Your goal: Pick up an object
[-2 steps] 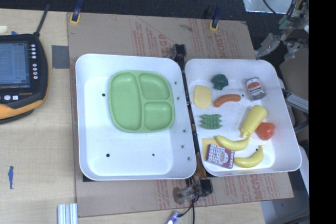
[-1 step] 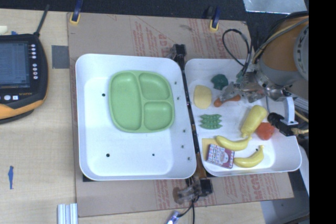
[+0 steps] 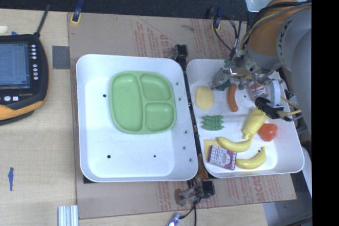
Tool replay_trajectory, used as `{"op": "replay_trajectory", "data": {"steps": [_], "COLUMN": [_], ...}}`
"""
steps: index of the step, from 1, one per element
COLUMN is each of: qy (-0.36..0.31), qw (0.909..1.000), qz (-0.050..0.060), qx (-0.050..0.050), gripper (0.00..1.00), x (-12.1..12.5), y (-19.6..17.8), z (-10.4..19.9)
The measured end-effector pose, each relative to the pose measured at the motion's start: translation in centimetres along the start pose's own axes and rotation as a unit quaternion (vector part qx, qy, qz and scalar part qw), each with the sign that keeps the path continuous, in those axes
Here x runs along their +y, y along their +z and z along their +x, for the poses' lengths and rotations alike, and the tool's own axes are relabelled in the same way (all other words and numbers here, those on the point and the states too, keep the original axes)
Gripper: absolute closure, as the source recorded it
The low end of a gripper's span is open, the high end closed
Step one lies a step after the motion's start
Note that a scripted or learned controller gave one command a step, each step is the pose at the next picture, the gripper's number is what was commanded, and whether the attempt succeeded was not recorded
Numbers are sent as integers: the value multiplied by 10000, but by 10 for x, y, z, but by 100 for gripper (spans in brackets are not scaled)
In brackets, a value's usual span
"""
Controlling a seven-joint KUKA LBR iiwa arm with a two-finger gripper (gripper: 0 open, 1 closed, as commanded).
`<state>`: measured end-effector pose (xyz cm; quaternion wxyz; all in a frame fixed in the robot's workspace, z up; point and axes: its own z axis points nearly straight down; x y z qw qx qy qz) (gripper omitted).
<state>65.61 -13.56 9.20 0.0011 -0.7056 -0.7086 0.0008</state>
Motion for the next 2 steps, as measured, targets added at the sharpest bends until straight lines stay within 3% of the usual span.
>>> {"op": "replay_trajectory", "data": {"steps": [1,2], "qy": [-11,-4], "qw": [10000,10000], "qz": [-9,-15], "qx": [-3,8], "gripper": [100,100], "x": [1,-20], "y": [-12,-102], "z": [-1,65]}}
